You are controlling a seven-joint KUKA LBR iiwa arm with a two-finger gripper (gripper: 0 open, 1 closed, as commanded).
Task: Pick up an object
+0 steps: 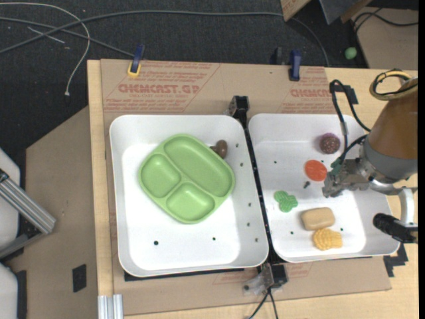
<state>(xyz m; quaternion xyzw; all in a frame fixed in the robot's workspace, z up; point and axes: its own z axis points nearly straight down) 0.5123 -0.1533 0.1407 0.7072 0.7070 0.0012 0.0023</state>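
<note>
From where I stand, the bench [172, 88], topped with printed brown cardboard, carries two shallow white bins side by side. The left white bin [133, 231] holds a light green three-compartment plastic tray [187, 177], lying flat and turned at an angle, and a small brown rounded object [220, 149] touching the tray's upper right edge.

The right white bin [285, 138] holds the loose pieces. A dark purple bumpy ball, like a toy berry [329, 143], lies toward the far side. Near it, closer to the middle, sits a small orange-red rounded piece [315, 170]. A small green leafy toy piece [286, 201] lies near the bin's left wall. Just beside it to the right is a tan bread-shaped block [317, 218], and a yellow knobbly piece like toy corn [327, 239] lies just in front of that block, almost touching it.

The grey arm with its orange band [397, 128] reaches in from the right, and the hand [337, 181] hangs low over the right bin, just beside the orange-red piece. Whether its fingers are apart or together I cannot tell, and nothing is visibly between them.

Two blue clamps [137, 58] pinch the cardboard's far edge.
</note>
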